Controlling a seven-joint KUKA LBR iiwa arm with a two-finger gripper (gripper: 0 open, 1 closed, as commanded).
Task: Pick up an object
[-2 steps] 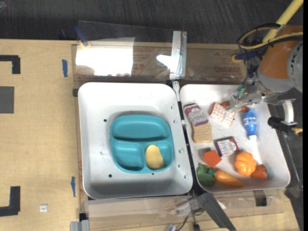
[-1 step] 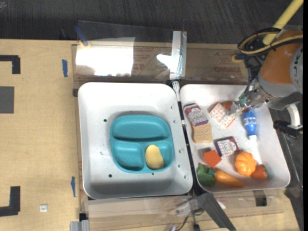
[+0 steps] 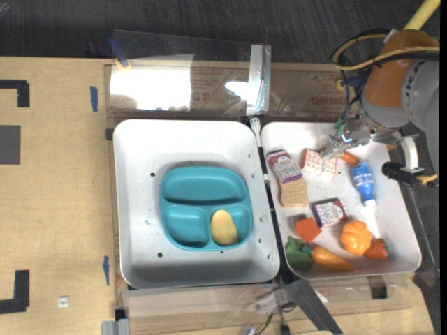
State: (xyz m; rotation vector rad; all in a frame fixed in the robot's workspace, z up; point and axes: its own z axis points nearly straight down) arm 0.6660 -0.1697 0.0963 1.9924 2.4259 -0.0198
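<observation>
A: What are the two bins made of?
B: Smooth white plastic, by the look; the left bin (image 3: 133, 187) has a soft sheen. In it lies a teal tray (image 3: 202, 204), also smooth plastic, slightly glossy.
A: And the bench (image 3: 49, 208)?
B: Matt, like light wood or board. Behind the left bin stands a clear sheet (image 3: 181, 82), glossy with bright glare, edged by a strip (image 3: 258, 79) that looks like brushed metal.

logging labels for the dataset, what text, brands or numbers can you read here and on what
Nothing reads clearly enough to quote.
Purple-labelled packet: print too small.
White and red carton: print blurred.
Second purple packet: print blurred.
Blue bottle: label too small.
Clear panel behind the bins: faint reddish lettering, washed out by glare.
</observation>
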